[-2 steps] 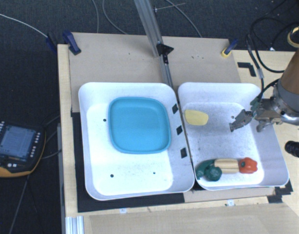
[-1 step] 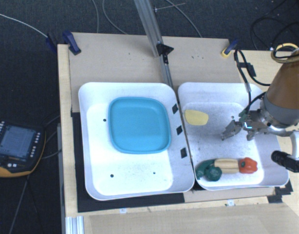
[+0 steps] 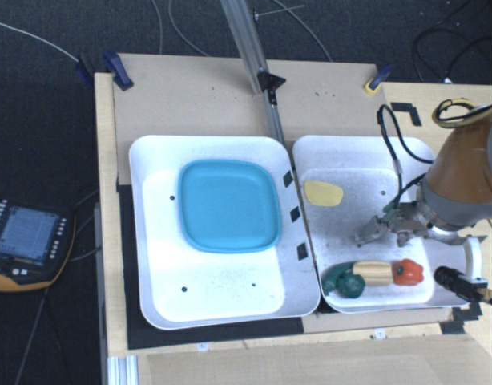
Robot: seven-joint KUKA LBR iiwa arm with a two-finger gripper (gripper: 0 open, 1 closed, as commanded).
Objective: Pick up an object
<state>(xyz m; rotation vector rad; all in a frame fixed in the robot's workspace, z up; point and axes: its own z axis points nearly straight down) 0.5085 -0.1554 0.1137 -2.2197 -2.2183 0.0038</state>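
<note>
While gripper hovers low mid right bin, finger state cannot tell; nothing seen held. Yellow piece near bin's far-left corner; green, tan, red toys along near edge. Pick not yet done.

A light wooden bench stands on a dark floor with thin cables lying across it. Blue clamps grip the bench's far left corner, and a yellow clamp grips its far edge toward the right. A handheld screen rests on the floor to the left of the bench.
</note>
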